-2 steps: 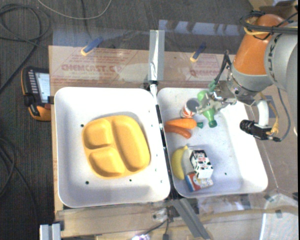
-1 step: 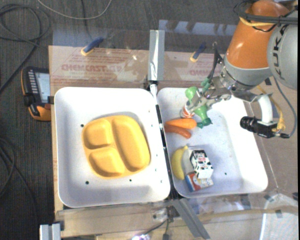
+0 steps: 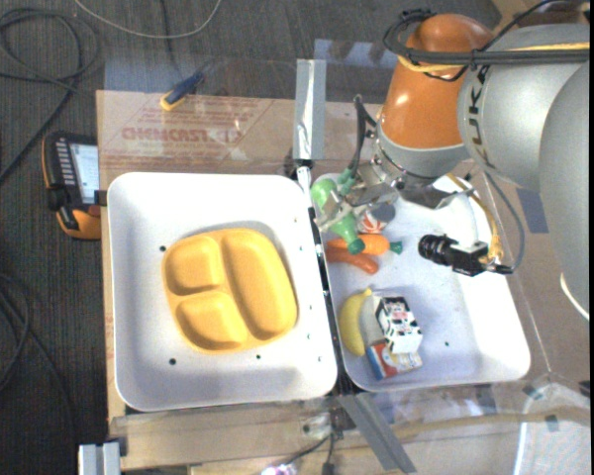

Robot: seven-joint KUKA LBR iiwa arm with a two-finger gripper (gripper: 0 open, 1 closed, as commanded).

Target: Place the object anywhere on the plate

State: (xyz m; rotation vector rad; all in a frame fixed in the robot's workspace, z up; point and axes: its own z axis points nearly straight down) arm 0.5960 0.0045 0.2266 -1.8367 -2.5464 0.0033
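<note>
Hand [image 3: 348, 209]: low at the right bin's top-left corner, over the toy vegetables; grip state, can't tell.
Carrot [image 3: 356, 250]: beneath it, likely target.
Plate [image 3: 230, 288]: yellow, waiting in the left bin [image 3: 139, 206].

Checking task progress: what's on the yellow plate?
Nothing lies on the plate; its three compartments are bare. The bin floor beneath it is hidden.

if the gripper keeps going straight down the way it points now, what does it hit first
Most likely the green plastic toy and the orange toy carrot at the right white bin's upper left corner. The gripper hangs right over them, though depth is hard to judge from this slanted view.
</note>
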